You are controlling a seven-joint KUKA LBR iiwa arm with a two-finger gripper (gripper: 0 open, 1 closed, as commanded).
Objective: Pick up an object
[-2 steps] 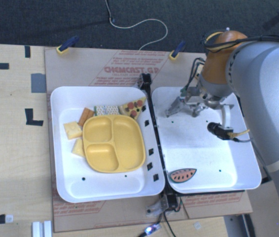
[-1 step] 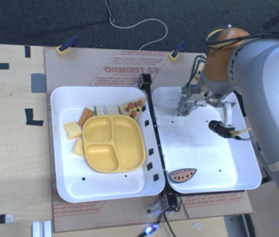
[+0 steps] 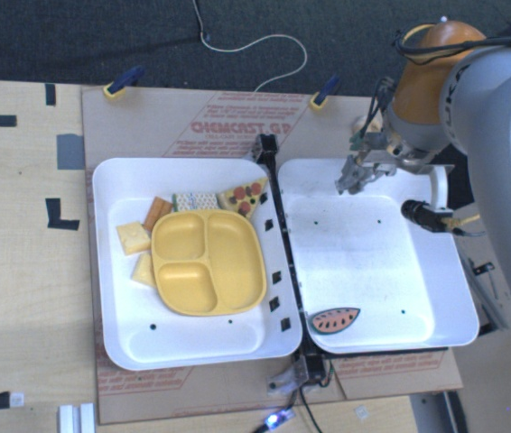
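A watermelon slice toy (image 3: 334, 319) lies flat near the front left corner of the right bin (image 3: 418, 269). The left bin (image 3: 120, 314) holds a yellow divided plate (image 3: 209, 262) with small food toys around its back and left: a pizza slice (image 3: 243, 197), a brown piece (image 3: 156, 212), and pale cracker pieces (image 3: 134, 238). My gripper (image 3: 350, 182) hangs over the back edge of the right bin, far from the watermelon slice, pointing down. Nothing shows between its tips.
The grey arm with its orange band (image 3: 436, 61) fills the upper right. A black cable fitting (image 3: 422, 215) sticks over the right bin's right wall. A white cable (image 3: 246, 43) loops behind the bins on dark carpet. Cardboard (image 3: 228, 124) underlies both bins.
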